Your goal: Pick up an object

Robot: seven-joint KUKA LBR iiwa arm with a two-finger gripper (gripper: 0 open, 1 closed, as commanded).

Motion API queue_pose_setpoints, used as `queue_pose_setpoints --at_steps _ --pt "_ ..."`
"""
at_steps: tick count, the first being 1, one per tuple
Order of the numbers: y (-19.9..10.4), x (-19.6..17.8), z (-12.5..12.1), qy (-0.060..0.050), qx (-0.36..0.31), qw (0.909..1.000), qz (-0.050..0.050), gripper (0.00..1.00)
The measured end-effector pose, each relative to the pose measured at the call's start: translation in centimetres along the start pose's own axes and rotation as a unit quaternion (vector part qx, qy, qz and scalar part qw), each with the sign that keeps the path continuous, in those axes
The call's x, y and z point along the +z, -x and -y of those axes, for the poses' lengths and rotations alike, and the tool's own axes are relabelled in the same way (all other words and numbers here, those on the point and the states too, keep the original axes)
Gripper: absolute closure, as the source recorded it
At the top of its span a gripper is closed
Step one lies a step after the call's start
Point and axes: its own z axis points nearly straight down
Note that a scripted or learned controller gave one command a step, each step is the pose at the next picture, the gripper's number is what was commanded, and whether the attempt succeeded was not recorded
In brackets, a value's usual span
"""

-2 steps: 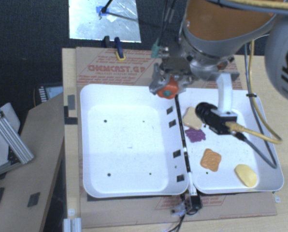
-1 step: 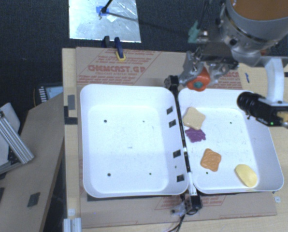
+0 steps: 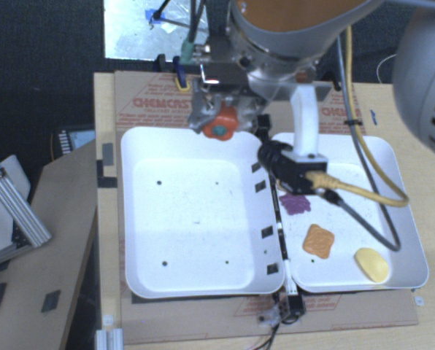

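Currently clamped on orange toy (image 3: 220, 125): gripper (image 3: 212, 119) at far edge of left bin (image 3: 141, 195), toy raised clear, prob. for transfer. Purple bit (image 3: 296, 204), orange pc (image 3: 319, 240), yellow pc (image 3: 372, 263) in right bin (image 3: 407, 195).

**Off-task clutter**

Landmark: cardboard sheet (image 3: 155, 97) under both bins, on the tabletop (image 3: 64, 195). Left of it: aluminium extrusion (image 3: 13, 203), leaning. Past its far edge: bright floor patch (image 3: 141, 17) with blue scrap (image 3: 153, 15).
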Motion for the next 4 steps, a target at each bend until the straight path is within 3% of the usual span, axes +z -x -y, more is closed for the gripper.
queue_pose_setpoints --at_steps 1,2,3,4 --pt "0.7 -0.1 -0.1 0.0 0.005 1.0 0.001 0.0" --pt "0.6 -1.2 -0.2 0.002 0.003 1.0 0.0 1.0" --pt "0.6 -1.2 -0.2 0.001 0.002 1.0 0.001 0.0" --pt "0.6 -2.3 -0.2 0.002 -0.001 1.0 0.0 1.0"
